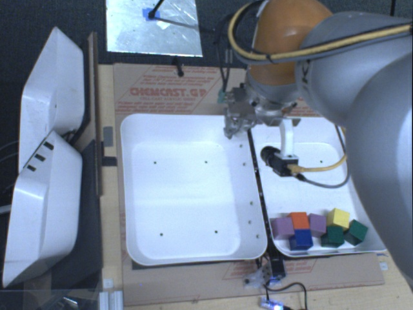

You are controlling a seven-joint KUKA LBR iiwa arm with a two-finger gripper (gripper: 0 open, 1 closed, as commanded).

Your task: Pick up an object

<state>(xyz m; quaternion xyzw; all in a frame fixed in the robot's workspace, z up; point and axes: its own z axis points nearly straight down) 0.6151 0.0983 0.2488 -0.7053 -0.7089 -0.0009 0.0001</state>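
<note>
While my gripper [236,125] hangs with state indeterminable, seven blocks sit clustered in the right bin's [322,148] near corner: two purple [282,226], two green [355,231], one orange [299,220], one blue [301,239], one yellow [338,217].

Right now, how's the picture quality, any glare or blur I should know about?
Camera view: the foil sheet at the top glares bright; the arm looms large and soft-edged; the left bin is evenly lit with faint shadows; the coloured blocks read clearly.
</note>
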